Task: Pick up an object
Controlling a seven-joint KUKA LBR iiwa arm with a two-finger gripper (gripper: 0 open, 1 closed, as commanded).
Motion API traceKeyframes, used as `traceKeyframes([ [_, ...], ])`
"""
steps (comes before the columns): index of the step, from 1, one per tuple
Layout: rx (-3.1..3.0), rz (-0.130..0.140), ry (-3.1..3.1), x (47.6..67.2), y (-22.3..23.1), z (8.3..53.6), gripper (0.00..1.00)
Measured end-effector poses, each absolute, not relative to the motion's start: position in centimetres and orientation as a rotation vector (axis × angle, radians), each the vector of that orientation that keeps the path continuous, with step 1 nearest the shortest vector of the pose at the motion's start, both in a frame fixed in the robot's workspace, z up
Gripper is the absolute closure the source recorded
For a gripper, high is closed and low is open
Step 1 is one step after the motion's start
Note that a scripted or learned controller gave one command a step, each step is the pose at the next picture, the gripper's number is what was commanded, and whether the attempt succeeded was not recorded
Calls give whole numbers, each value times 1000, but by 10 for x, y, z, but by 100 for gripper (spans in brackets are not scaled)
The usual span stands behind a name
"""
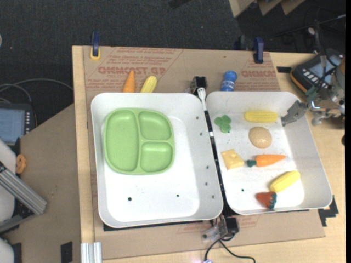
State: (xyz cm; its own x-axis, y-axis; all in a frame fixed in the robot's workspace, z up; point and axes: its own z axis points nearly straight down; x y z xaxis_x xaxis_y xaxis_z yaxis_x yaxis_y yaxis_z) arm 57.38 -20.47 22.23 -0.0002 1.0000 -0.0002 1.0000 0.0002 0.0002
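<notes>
The right bin [312, 158] holds several toy foods. A green broccoli piece [223, 123] lies at its far left and a yellow corn cob [261, 116] at the far middle. A tan egg-shaped piece [260, 137] sits below the corn. Nearer lie a cheese wedge [232, 159], an orange carrot [266, 160], a second yellow piece [285, 181] and a red piece [267, 200]. My gripper [293, 114] hangs over the bin's far right edge, just right of the corn cob, with nothing seen in it.
The left bin [186, 190] holds a green divided plate [139, 141]. Behind the bins on the cardboard lie a small carrot [129, 82], a yellow piece [148, 84], a black item [198, 84] and a blue bottle [228, 81]. Clamps [258, 50] hold the board's far edge.
</notes>
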Motion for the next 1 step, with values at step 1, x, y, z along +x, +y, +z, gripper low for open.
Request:
traceKeyframes([
  [1, 2225, -6, 2234, 620, -179, 85, 0],
])
